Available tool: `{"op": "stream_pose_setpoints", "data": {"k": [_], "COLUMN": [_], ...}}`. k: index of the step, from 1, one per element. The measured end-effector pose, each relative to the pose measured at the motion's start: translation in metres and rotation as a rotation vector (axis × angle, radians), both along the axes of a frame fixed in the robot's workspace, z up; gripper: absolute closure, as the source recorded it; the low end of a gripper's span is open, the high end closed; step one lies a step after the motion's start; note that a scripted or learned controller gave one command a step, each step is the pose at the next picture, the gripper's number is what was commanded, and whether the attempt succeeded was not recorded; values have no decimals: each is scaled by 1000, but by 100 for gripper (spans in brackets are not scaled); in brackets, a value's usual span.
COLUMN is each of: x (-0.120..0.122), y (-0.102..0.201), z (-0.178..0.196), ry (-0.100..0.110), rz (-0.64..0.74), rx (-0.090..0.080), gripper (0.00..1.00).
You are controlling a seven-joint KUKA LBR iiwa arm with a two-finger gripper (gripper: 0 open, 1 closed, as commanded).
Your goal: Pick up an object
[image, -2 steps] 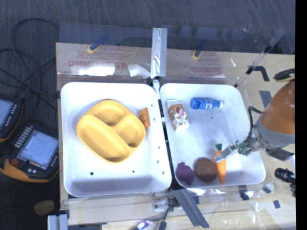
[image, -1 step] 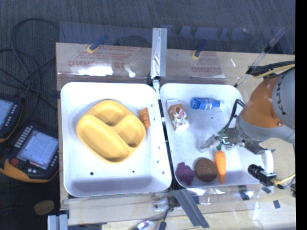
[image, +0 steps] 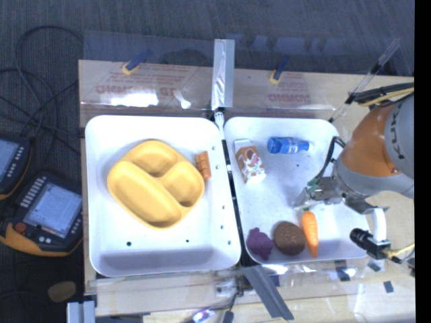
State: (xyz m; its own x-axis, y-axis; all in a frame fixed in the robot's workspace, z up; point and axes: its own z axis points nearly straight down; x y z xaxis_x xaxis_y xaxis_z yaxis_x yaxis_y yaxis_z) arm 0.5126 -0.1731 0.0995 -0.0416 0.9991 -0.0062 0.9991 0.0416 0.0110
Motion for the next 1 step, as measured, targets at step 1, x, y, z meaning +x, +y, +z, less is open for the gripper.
{"op": "stream_pose_setpoints", "data": {"k": [1], "x": [-6], "y": [31], "z": [110], "ry": [13], "rz": [-297], "rx": [4], "gripper": [100]}}
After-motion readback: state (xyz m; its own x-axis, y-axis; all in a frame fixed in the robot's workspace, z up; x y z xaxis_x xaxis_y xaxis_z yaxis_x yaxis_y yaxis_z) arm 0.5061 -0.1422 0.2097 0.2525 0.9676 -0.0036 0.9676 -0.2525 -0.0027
